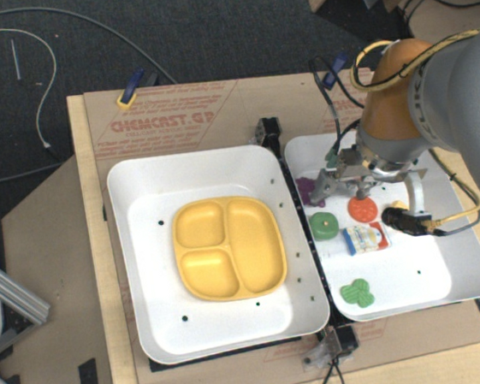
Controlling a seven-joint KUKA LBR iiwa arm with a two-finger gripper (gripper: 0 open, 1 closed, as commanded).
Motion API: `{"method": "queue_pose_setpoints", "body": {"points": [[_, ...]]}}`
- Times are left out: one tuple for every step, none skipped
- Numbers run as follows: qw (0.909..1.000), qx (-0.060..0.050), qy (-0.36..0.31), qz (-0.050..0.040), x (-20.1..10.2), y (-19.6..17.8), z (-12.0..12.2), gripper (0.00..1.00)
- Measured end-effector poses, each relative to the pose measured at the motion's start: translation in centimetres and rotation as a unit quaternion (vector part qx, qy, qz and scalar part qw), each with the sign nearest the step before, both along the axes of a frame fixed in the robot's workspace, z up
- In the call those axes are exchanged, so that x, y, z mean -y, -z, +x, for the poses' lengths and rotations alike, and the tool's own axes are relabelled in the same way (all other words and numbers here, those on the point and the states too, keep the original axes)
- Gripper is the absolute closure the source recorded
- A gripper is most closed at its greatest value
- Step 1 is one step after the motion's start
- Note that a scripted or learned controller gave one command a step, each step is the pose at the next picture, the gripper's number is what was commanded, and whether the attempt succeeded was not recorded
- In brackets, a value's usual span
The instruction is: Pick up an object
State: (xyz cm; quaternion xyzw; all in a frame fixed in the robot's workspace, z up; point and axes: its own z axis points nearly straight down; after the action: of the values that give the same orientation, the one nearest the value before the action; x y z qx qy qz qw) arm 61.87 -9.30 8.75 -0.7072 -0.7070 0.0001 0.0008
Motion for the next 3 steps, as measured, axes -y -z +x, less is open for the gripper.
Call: {"method": "queue_pose_setpoints", "body": {"points": [[1.0000, 0.003, 0.000, 0.0007, -0.1, -1.3, 0.2, 1.00], [1.0000, 0.003, 0.000, -0.0007, 0.0, -5.9, -0.4, 1.00], [1.0000, 0.005, -0.001, -0.0005, -0.9, -11.8, 0.3, 1.00]]}}
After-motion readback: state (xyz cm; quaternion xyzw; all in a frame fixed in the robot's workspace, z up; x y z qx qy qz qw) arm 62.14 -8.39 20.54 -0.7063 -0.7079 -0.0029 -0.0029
